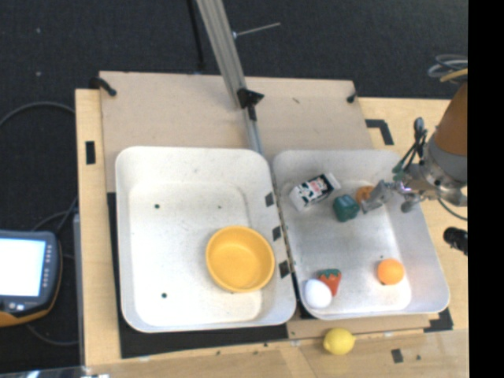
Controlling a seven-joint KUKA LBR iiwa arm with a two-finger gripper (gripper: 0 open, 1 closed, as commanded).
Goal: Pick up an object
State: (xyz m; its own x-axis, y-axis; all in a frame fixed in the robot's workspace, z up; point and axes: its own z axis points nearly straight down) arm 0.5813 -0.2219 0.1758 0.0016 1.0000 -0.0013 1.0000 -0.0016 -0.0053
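**benchwatcher:** So what's the arm going for? The gripper is over the far right side of the right bin, and the closest stuff is a little teal block plus some small orange-brown thing right beside it. Can't tell if the claw is spread or pinched, it's a grey blur at this size.

**kuka_kev:** My guess is one of those two, but they're crowded. There's a white box with dark print just left of the teal block, so a finger could land on a neighbour and shove everything toward the bin's far edge instead of closing on one piece.

**benchwatcher:** The rest looks worse for a two-finger grab, honestly. The orange ball near the front right corner and the white egg shape at the front left corner are smooth and round, so I'd expect them to squirt out.

**kuka_kev:** Yeah. The yellow bowl in the left bin looks like hard glossy plastic, rim grab only. And the lemon is out on the bench, past the bin's front edge.
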